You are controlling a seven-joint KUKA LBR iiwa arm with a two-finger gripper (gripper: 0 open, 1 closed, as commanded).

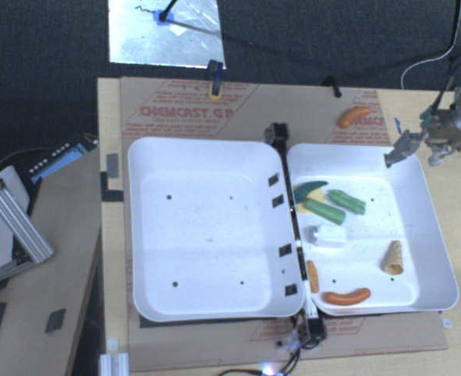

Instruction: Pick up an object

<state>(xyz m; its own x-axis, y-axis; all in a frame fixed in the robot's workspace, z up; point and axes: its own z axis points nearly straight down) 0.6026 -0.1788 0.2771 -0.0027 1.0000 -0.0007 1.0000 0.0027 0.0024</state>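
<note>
Toy foods (336, 206) — green, orange, tan — scattered in right bin (426, 210)

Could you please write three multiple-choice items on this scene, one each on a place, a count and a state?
1. Where does the tan cone lie?
A. left bin
B. right bin
C. on the cardboard

2. How many orange sausages lie outside the bins?
A. one
B. two
C. none

3. What does the gripper hold?
A. a green piece
B. the white block
C. nothing

B: the cone rests near the right bin's right wall.
A: one sausage lies on the cardboard.
C: the gripper hovers open over the bin's corner.
</note>
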